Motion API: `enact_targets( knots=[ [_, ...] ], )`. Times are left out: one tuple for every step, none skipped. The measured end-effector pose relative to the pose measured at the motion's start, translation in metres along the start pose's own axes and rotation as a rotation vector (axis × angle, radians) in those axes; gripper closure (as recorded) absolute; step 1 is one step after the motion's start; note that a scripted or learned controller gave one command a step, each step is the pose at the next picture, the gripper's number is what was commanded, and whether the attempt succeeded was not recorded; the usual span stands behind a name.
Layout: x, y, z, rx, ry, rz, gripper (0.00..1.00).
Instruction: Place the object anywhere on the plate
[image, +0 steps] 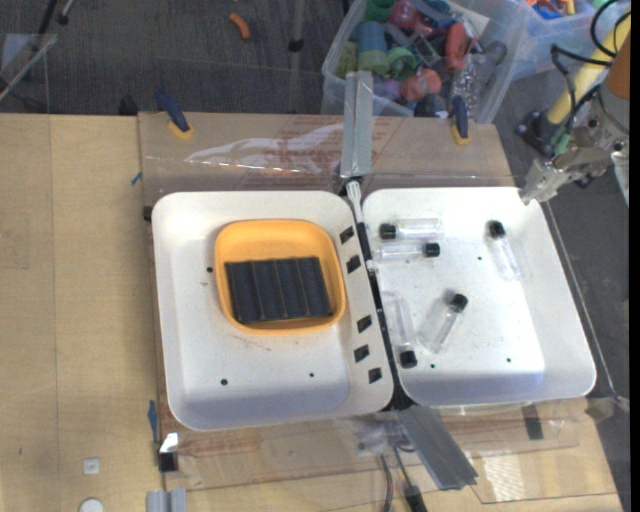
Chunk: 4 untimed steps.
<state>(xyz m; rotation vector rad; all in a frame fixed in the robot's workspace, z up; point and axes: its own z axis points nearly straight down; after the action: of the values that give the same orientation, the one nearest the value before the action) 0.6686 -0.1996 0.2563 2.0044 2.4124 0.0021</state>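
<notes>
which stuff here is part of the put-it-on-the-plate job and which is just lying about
For the job:
- orange plate in the left bin
- clear vials with black caps in the right bin
- gripper at the right bin's far corner

Lying about:
- tub of coloured toys behind the bench
- blue clamps

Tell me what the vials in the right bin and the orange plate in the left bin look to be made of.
Vials: clear glass or plastic, can't tell which; the white bin shows through them, and each has a dark cap.
Orange plate: probably moulded plastic, smooth and matte, with an even colour and rounded rim. A dark ribbed slab, possibly rubber or plastic, lies on it.
</notes>
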Motion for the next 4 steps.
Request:
enact_targets(
  knots=[
    [-0.014, -0.003, -0.038, -0.001, -0.001, -0.207, 1.0],
    [-0.021, -0.004, -0.127, -0.001, -0.001, -0.302, 1.0],
    [-0.021, -0.003, -0.181, -0.004, -0.003, -0.529, 1.0],
    [-0.02, -0.009, -0.181, -0.001, 0.002, -0.808, 1.0]
  ],
)
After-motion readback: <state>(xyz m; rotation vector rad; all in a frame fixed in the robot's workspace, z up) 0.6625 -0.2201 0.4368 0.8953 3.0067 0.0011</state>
